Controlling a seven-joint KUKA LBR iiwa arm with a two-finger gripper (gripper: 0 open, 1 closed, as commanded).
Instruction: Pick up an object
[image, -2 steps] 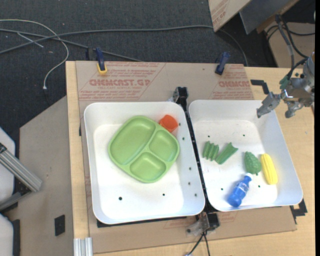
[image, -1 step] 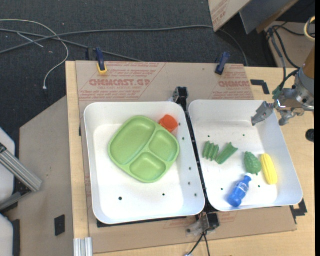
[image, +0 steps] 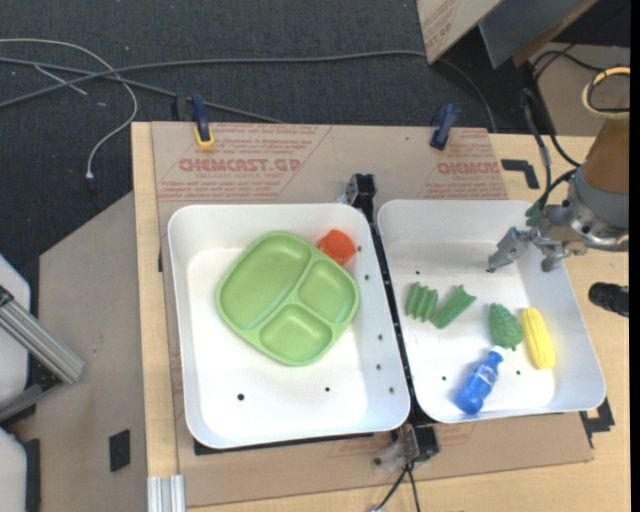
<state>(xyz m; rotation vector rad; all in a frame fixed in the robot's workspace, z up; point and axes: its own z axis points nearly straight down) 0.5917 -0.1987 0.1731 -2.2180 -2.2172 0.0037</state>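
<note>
Cardboard sheeting covers the bench, clipped at the far edge, with dark carpet beyond and 2 white bins side by side on top.

Left bin: 1 green divided plate, 3 compartments, lying flat and turned at a slant; 1 small orange object touching the plate's far right rim.

Right bin: 5 items.
- 1 green ridged piece, long axis running near to far, slightly tilted.
- 1 green pod-like piece just beside it, long axis slanting from near left to far right.
- 1 green bumpy object, longer than wide, long axis near to far.
- 1 yellow corn cob touching its right side, long axis near to far, roughly parallel to the bin's right wall.
- 1 blue bottle near the front edge, lying down, long axis slanting, cap end pointing far right toward the bumpy object.

My gripper hangs over the far right part of the right bin, fingers spread apart with nothing between them, well apart from all 5 items.
</note>
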